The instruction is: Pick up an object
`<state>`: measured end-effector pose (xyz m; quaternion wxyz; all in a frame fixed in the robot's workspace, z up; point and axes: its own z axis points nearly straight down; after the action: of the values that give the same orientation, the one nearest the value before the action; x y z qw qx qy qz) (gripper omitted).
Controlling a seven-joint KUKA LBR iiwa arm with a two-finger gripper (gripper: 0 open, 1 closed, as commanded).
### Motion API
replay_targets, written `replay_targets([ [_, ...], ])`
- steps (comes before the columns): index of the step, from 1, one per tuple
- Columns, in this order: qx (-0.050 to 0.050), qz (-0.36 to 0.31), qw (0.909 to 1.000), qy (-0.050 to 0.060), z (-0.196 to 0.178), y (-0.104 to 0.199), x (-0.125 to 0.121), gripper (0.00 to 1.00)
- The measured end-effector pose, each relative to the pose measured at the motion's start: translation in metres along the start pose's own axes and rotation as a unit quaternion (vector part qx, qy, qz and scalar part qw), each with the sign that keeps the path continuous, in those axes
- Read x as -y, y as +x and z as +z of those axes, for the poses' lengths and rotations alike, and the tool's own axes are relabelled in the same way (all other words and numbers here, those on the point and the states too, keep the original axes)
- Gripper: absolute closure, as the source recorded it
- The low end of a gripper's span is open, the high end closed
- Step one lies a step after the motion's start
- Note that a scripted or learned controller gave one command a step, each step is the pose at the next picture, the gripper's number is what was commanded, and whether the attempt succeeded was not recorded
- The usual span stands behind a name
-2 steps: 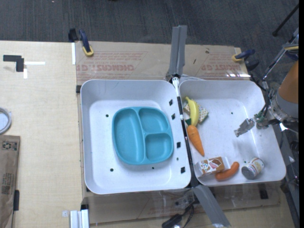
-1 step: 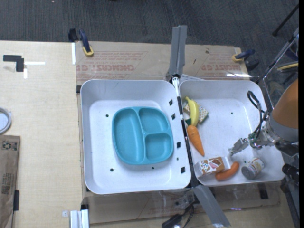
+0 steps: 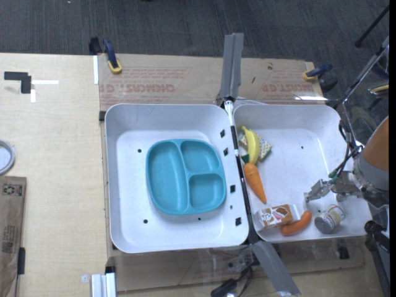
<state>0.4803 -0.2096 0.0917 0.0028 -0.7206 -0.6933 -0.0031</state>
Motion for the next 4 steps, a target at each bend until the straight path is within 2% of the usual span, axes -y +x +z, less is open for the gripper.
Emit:
replay_targets([
  [1, 0.004, -0.006, 1.0000, 0.001, 0.001, 0.035, 0.004, 0.00],
  [2, 0.005, -0.023, 0.9997, 0.001, -0.085, 0.029, 0.003, 0.00],
  [3, 0.004, -0.097, 0.9952, 0.002, -0.015, 0.013, 0.004, 0.00],
  [4, 0.002, -0.087, 0.9962, 0.002, 0.001, -0.001, 0.003, 0.00],
])
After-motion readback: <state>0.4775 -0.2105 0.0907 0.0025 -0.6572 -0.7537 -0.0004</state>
